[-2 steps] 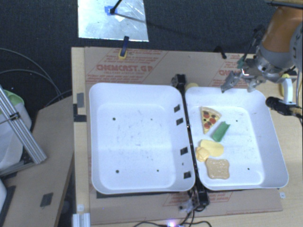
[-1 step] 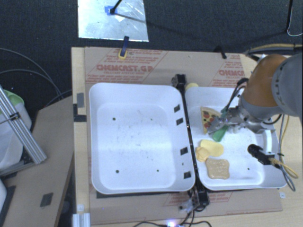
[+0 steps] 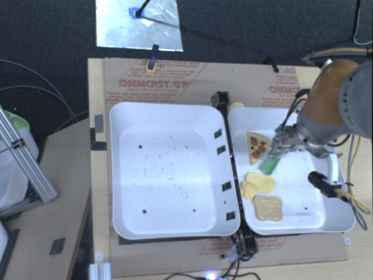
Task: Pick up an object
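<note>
Green piece point(image 3: 268, 166) lies in the right bin point(image 3: 337, 219), in the middle of its left half, tilted so that its upper end points toward the gripper point(image 3: 276, 149). The gripper sits right at that upper end, low over the bin floor, and its tip overlaps the green piece in this view; whether it is released or clenched, or grasping anything, cannot be told from this angle. Just left of the gripper lies a pizza slice point(image 3: 255, 144), its wide crust toward the top of the frame and its point toward the bottom, close beside the green piece. Below the green piece is a yellow piece point(image 3: 258, 185), pale and rounded, near the bin's left wall. Below that, toward the bottom of the frame, lies a slice of toast point(image 3: 268, 207), just beside the yellow piece. The arm point(image 3: 326, 98) comes in from the right edge of the frame, its orange band above the bin's upper right part. The left bin point(image 3: 169, 174) fills the centre of the frame, touching the right bin along a line of black clips point(image 3: 222, 150). Both bins rest on a cardboard sheet point(image 3: 175, 80) with red print, and a yellow and blue clamp point(image 3: 152, 60) grips its top edge.
</note>
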You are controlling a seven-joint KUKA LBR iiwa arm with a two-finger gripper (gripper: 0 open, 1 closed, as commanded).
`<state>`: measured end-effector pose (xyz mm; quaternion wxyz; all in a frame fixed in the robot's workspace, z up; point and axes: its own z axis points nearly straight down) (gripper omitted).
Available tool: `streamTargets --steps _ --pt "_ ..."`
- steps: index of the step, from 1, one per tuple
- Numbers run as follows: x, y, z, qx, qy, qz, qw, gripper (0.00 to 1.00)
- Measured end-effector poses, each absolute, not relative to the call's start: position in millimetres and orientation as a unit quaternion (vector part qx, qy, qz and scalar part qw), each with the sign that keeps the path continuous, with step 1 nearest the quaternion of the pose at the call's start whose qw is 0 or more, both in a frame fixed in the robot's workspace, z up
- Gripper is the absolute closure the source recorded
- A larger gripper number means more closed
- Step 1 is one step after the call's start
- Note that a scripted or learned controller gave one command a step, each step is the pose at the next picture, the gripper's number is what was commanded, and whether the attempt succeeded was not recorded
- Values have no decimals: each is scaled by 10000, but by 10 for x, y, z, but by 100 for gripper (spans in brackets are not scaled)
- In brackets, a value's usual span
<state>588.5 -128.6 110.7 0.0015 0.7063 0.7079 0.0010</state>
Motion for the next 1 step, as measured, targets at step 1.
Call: streamTargets --steps 1 --pt "5490 -986 1238 7061 7081 -1 -3 100"
